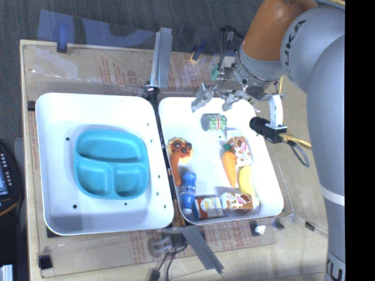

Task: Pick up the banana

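1. Gripper (214, 100): fingers spread wide, holding nothing, above the can (214, 122).
2. Banana (246, 181): beyond the can, touching the carrot (229, 165).
3. Risk: crowding neighbours could block fingers, causing a misgrasp.

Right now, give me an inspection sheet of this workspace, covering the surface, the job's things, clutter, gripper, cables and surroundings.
Surface: bench bearing the left bin and the right bin side by side.
Job's things: banana lies at the right bin's right side, beside the carrot.
Clutter: small can, orange toy, blue bottle and cartons share the right bin; a blue divided tray sits in the left bin.
Gripper: gripper hovers over the right bin's far edge, fingers apart, nothing between them.
Cables: yellow cable by the black fitting right of the bin.
Surroundings: dark floor beyond the bench.
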Available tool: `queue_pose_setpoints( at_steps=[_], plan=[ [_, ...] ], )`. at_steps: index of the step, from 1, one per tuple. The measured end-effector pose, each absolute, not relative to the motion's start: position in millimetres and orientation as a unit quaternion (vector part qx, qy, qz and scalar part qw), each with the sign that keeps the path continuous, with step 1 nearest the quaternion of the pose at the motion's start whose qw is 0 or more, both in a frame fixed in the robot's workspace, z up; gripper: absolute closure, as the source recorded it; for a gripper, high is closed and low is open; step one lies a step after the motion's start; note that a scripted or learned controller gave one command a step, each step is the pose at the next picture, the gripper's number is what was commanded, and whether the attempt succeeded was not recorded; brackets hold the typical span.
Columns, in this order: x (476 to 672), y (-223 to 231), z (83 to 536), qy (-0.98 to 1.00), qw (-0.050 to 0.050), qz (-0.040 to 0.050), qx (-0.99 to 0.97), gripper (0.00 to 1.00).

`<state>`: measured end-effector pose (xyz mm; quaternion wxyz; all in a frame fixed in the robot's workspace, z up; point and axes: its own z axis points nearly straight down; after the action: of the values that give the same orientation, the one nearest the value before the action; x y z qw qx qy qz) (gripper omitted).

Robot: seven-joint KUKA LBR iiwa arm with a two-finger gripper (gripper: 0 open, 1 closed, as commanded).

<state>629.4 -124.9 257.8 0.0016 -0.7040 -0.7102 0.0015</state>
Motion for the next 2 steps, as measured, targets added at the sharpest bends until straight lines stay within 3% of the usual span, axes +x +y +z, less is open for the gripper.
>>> queue_pose_setpoints(
  at_steps=[1, 2],
  plan=[
    [656.6, -97, 174, -0.826, 0.002, 0.0012, -0.563, 0.0],
    [660.0, -116, 97, -0.901, -0.008, 0.001, -0.434, 0.0]
  ],
)
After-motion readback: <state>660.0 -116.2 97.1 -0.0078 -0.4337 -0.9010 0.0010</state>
